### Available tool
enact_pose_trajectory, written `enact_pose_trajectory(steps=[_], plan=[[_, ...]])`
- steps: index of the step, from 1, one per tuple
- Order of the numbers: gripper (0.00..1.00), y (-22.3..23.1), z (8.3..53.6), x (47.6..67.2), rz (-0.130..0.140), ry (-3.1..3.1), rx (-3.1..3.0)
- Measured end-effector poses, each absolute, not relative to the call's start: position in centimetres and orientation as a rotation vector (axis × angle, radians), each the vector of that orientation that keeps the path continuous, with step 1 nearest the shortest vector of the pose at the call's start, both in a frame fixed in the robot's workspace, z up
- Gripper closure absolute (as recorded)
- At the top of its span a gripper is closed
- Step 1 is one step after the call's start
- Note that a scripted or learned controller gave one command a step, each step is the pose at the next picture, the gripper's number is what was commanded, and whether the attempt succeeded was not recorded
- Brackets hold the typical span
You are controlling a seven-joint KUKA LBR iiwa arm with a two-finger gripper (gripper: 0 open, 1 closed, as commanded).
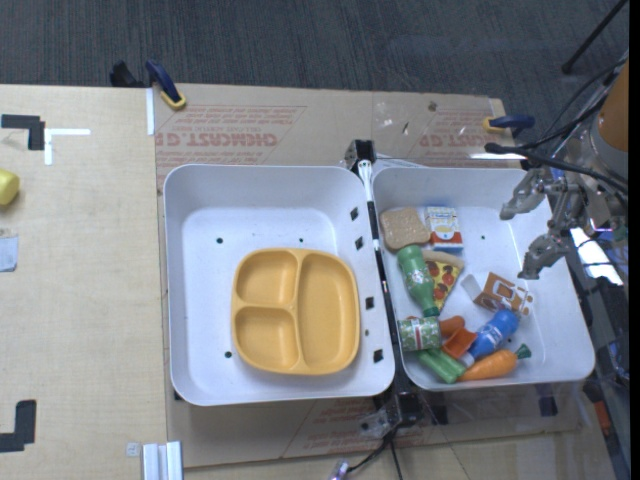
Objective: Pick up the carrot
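Nearest the lens, the carrot (491, 365) lay lengthwise along the right bin's (570, 368) front wall, down-left of the gripper (532, 230), whose spread fingers held nothing.

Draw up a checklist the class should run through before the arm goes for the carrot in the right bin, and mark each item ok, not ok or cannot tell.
1. Orange toy carrot in view, near the front edge of the right white bin: ok.
2. Carrot free of neighbours: not ok; the blue plastic bottle and a green item crowd it.
3. Hand above the carrot: not ok; it hangs by the bin's right side, further back.
4. Hand carrying nothing: ok.
5. Finger opening wide enough: cannot tell.
6. Yellow divided plate in the left bin lies off the path: ok.
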State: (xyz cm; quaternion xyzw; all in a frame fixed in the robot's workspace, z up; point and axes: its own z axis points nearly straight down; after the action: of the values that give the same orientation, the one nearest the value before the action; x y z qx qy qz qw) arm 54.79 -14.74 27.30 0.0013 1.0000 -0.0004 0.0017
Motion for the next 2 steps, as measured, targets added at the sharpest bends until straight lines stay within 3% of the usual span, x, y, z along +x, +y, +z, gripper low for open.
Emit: enact_pose_trajectory(steps=[1,2], plan=[[0.00,-13.3,32.5,50.8,-0.003,3.079,-0.588],[0.00,-14.7,36.5,49.6,-0.006,2.943,-1.073]])
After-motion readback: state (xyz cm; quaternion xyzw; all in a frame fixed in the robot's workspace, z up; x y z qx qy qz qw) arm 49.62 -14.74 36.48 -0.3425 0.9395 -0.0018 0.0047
